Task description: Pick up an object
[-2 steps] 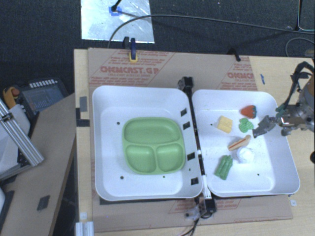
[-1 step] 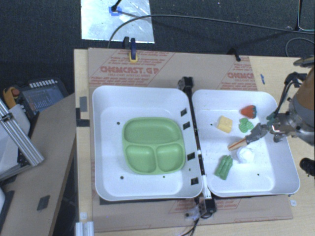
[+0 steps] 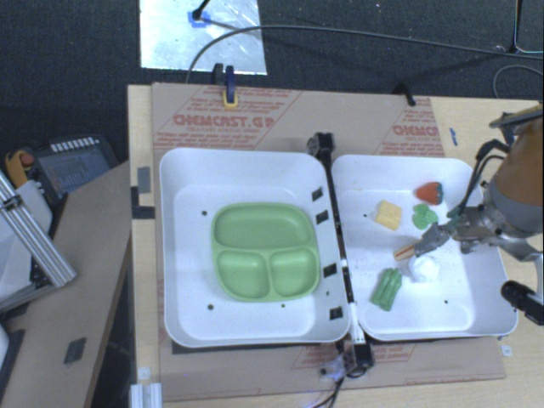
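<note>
The right bin (image 3: 450,313) holds several small objects. A yellow block (image 3: 388,214) lies left of centre, and a red strawberry-like piece (image 3: 429,192) sits near the far wall. Just below that is a small green piece (image 3: 423,218). An orange stick (image 3: 405,251) and a white lump (image 3: 424,269) lie in the middle, with a green ridged piece (image 3: 387,288) towards the front. My gripper (image 3: 434,238) reaches in from the right and hangs low over the orange stick's right end, just above the white lump. I see nothing held in it.
A green divided plate (image 3: 263,252) lies in the left bin (image 3: 183,228). A black divider with clips (image 3: 331,228) runs between the bins. The grey arm body (image 3: 510,202) covers the right bin's right edge. A cable (image 3: 340,32) crosses the floor behind.
</note>
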